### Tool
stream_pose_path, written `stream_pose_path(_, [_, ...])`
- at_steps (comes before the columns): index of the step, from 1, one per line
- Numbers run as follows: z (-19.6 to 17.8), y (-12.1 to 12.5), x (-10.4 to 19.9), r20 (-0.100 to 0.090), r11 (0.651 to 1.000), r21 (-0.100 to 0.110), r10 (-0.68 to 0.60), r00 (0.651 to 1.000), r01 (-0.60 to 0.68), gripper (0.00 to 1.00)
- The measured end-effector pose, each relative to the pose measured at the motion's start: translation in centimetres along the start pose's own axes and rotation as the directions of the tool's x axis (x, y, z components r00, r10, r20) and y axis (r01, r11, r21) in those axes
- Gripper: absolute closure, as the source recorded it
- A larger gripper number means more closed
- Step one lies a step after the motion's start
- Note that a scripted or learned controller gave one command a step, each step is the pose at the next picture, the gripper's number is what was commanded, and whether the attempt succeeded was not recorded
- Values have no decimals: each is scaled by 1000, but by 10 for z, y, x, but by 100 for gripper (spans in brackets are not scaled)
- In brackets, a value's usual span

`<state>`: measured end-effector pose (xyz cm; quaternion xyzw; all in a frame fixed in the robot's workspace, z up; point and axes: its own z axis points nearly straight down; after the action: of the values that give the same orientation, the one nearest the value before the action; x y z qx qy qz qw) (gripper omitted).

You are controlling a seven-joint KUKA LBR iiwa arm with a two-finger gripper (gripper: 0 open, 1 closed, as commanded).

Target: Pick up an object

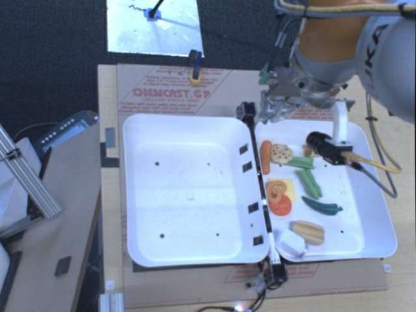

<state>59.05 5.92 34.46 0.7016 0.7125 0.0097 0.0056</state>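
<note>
Tool [276, 112] state unclear; carrot [265, 157] lies lengthwise, running near-to-far beside the divider.

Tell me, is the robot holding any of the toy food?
Nothing is seen held. The gripper hangs above the right bin's back edge, with no food between its tips.

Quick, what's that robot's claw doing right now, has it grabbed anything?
Gripper: above the right bin's far edge; open or closed cannot be told.

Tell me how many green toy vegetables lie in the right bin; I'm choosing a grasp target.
3: a light green pod nearest the bin's far side, a green bean-shaped piece just below it, and a dark green pepper nearer the camera. The arm may hide others.
</note>
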Motion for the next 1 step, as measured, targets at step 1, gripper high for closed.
stream_pose_path(1, [132,51,66,4,1000,24,5,1000,-5,100])
